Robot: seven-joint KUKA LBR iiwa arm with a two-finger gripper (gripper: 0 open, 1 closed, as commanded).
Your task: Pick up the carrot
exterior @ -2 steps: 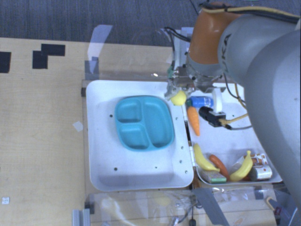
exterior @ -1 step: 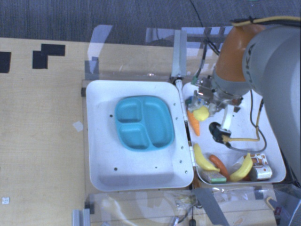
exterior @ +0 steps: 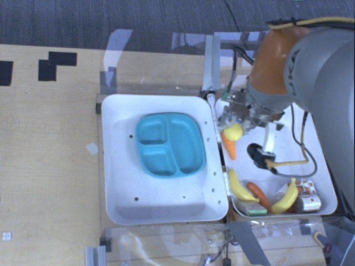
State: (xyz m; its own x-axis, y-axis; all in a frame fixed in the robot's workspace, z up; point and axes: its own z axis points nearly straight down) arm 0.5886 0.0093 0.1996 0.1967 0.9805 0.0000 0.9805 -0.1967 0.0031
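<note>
On your pale wooden bench (exterior: 50, 165), the gripper (exterior: 237, 117) hovers over the small orange carrot (exterior: 229, 147) against the right white bin's (exterior: 324, 204) left wall. Whether that pincer is spread or pressed together, you can't tell from here.

We see a glossy blue plastic tray (exterior: 169, 144) in a smooth white plastic bin (exterior: 119, 204); the bench (exterior: 50, 148) looks like matt pale wood; the carrot (exterior: 229, 148) looks smooth.

Counting the items across the two bins

Two white bins (exterior: 161, 212) are sitting side by side; one blue divided plate (exterior: 169, 144) is lying in the left one, while two bananas (exterior: 239, 186), one carrot (exterior: 229, 147) and one yellow lemon-like fruit (exterior: 233, 132) are lying in the right.
</note>
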